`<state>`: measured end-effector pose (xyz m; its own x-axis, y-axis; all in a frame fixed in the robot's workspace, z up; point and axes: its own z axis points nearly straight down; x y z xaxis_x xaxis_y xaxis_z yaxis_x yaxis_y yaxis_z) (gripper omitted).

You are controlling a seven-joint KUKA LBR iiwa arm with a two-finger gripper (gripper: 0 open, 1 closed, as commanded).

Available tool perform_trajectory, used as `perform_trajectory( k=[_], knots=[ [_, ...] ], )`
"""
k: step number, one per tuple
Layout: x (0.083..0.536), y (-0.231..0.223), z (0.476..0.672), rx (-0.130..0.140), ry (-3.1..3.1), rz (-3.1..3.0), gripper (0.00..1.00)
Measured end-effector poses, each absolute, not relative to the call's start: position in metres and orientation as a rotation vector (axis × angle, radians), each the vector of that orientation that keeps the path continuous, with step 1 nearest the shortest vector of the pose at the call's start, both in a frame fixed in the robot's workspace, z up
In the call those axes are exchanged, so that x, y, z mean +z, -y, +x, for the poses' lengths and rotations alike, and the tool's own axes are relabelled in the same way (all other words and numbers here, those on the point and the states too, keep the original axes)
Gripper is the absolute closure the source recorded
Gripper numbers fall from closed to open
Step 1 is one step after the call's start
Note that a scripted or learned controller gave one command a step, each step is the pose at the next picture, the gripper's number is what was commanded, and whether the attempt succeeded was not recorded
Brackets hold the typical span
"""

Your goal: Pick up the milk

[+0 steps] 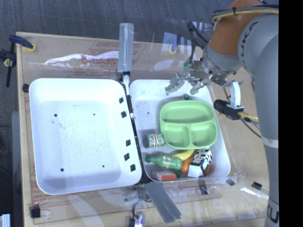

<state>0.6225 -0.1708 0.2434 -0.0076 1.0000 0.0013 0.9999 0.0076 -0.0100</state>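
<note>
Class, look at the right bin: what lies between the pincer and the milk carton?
In the camera view, the green divided plate lies between the pincer and the milk carton, with a banana just beside the carton.

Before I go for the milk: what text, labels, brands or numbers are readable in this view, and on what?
Nothing reads clearly.
Milk carton: black and white print, too small to read.
Small can: label blurred.
Green bottle: label too small.
Bench board: faint reddish print behind the bins, unreadable.
Arm: dark letters on the grey casing, cut off and unreadable.
</note>
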Motion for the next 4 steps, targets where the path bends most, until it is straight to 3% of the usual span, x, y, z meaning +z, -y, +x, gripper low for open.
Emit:
perform_trajectory(
  k=[1, 2, 3, 4],
  knots=[
    [0.328, 0.181, 0.553, 0.007, 2.347, -2.081, 0.00],
    [0.382, 0.170, 0.496, 0.006, 2.486, -1.916, 0.00],
    [0.441, 0.171, 0.479, 0.005, 2.602, -1.755, 0.00],
    [0.450, 0.171, 0.482, 0.009, 2.603, -1.746, 1.00]
  ],
)
